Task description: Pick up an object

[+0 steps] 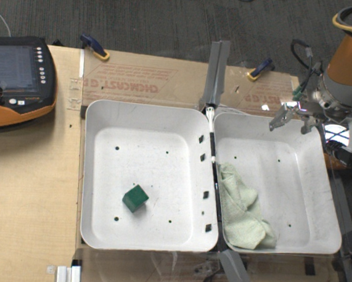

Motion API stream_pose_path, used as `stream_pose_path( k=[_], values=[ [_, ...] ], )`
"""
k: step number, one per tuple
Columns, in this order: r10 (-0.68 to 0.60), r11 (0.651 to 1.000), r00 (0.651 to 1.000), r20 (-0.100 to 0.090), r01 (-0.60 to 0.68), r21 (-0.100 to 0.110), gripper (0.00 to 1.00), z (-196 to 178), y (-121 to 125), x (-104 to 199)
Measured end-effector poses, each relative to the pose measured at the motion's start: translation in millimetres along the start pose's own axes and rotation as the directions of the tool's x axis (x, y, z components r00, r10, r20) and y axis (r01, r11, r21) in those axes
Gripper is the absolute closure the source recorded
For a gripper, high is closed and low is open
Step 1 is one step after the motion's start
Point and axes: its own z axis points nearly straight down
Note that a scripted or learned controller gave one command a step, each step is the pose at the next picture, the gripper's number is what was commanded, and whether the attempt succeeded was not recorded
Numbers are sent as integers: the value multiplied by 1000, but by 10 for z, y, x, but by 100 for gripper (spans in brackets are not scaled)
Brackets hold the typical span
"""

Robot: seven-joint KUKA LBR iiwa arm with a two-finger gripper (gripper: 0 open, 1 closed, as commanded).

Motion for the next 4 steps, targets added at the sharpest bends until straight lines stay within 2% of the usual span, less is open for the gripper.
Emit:
stream_pose_path(
  k=[1,2,3,4],
  values=[
    [356,934,934,1,-356,2,0,1032,-532,678],
    [160,987,987,1,-160,-2,0,13,11,869],
    [133,991,991,0,-133,2,0,-54,-884,1561],
    [194,981,981,1,-194,3,0,35,-1515,1241]
  ],
)
